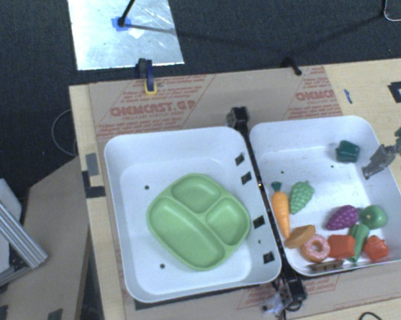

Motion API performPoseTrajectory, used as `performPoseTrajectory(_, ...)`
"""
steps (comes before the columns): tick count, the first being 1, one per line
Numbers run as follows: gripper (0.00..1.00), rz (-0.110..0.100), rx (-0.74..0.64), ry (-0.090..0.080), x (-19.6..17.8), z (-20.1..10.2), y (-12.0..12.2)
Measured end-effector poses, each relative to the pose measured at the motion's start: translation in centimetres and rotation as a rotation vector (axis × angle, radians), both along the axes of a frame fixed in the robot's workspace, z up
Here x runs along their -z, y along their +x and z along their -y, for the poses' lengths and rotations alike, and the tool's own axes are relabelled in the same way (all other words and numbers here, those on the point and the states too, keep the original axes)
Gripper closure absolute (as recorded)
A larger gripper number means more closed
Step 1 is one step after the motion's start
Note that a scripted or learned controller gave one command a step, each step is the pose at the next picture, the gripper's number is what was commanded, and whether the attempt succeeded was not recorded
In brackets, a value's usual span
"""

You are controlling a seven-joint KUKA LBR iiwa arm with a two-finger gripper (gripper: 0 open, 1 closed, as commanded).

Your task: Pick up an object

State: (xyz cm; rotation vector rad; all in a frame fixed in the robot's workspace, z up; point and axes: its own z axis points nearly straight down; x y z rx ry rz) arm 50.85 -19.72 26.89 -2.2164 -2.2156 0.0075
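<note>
The right bin (314, 138) holds several toy foods. A dark green piece (346, 150) lies alone near its far right corner. A carrot (281, 211) and a light green bunch (301, 196) lie at the middle left. Purple grapes (342, 216), a green pepper (373, 216), a donut (315, 249), a bread piece (300, 235) and red pieces (375, 247) crowd the near side. My gripper (393, 163) hangs over the bin's right rim, just right of the dark green piece, open, with nothing between its fingers.
The left bin (135, 156) holds a light green divided plate (197, 221). A black divider with clips (250, 178) runs between the two bins. Brown cardboard (179, 104) lies under both. A shiny metal sheet (124, 26) lies on the floor beyond the bench.
</note>
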Motion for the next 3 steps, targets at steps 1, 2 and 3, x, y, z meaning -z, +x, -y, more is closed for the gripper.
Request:
performPoseTrajectory(1,0.0,0.01,-0.004,-0.002,-0.5,-0.1,0.2)
performPoseTrajectory(2,0.0,0.007,-0.003,-0.001,4.6,-1.1,-0.2)
performPoseTrajectory(3,0.0,0.006,-0.001,-0.001,10.0,-0.8,-1.2)
